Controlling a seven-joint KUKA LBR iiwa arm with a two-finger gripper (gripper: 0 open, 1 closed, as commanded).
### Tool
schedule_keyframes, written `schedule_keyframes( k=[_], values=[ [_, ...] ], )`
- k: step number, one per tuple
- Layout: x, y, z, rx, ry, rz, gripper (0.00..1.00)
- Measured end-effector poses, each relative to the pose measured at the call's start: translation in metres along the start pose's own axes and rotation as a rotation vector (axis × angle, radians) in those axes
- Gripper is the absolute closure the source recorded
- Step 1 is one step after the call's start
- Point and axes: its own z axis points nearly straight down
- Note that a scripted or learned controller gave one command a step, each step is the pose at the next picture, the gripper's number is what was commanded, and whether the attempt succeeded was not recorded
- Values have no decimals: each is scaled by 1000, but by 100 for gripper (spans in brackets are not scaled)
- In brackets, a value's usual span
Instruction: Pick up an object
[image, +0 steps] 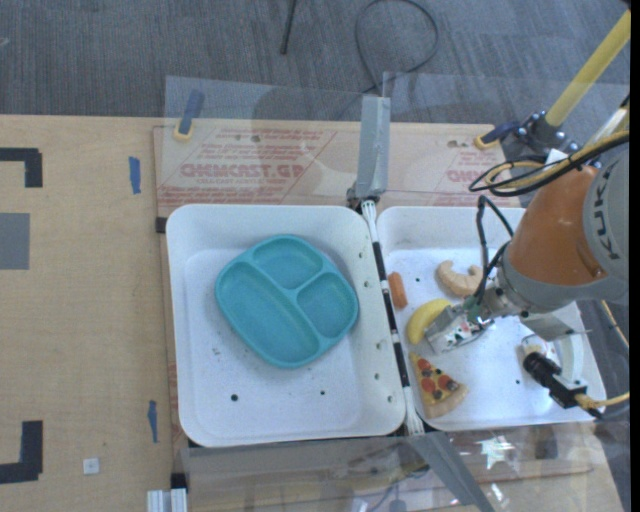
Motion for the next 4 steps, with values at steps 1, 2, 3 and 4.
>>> schedule_keyframes(
  k=[1,2,3,4],
  values=[
    [-8,28,1,2,3,-21,0],
    [-14,45,2,3,6,50,0],
    [-32,27,-7,9,-21,81,100],
    [-6,36,-111,30,22,-4,100]
  ],
)
